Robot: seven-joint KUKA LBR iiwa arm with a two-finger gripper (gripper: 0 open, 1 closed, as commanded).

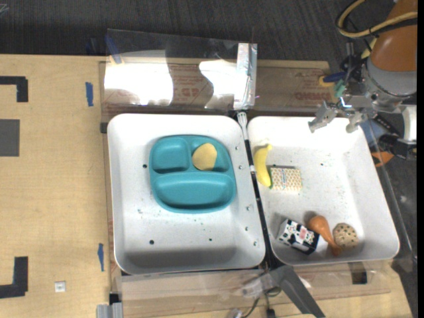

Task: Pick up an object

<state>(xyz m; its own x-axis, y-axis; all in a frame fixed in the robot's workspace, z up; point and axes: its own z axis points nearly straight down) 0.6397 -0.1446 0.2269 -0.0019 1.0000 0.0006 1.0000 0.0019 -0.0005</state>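
Note:
My gripper [338, 120] hangs over the far right corner of the right bin [371, 177]. Its two grey fingers [322, 119] are spread open and nothing sits between them. In that bin, a yellow banana [263, 165] lies along the left wall. A pale speckled block [285, 179] rests just to the banana's right. Near the front lie a black, white and red box [298, 236], an orange carrot [322, 227] and a tan round cookie [344, 234]. All of these sit well below and to the left of the gripper.
The left bin [126, 197] holds a teal divided plate [192, 174] with a yellow round fruit [205, 156] in its upper right compartment. A clear plastic sheet [179, 78] stands behind the bins. Yellow cables [361, 15] loop beside the arm.

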